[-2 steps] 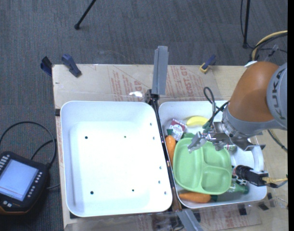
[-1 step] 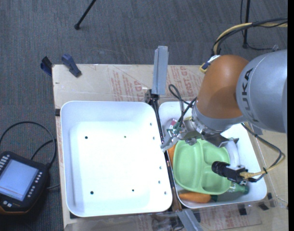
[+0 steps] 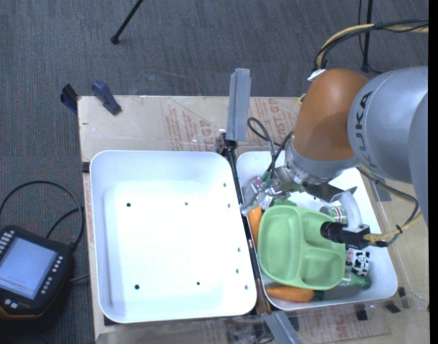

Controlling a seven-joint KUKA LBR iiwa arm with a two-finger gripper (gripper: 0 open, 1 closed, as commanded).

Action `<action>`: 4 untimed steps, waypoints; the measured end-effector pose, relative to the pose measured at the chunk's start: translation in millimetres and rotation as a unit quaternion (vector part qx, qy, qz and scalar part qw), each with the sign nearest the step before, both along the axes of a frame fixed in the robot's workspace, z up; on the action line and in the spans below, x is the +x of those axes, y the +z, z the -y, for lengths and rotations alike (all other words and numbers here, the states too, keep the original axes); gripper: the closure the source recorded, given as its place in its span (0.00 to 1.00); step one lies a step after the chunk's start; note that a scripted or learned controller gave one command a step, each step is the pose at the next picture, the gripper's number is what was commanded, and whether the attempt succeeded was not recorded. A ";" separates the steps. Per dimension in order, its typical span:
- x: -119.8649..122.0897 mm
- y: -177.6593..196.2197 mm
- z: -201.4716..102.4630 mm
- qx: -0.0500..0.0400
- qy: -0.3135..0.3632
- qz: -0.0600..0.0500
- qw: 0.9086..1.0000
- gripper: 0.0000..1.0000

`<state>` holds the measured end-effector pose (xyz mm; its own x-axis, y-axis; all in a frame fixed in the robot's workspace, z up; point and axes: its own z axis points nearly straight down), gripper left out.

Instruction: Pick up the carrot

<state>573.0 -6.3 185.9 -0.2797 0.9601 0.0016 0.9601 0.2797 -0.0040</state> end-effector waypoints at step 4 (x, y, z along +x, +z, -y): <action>-15.0 -51.7 78.8 0.001 0.310 0.001 0.951 0.00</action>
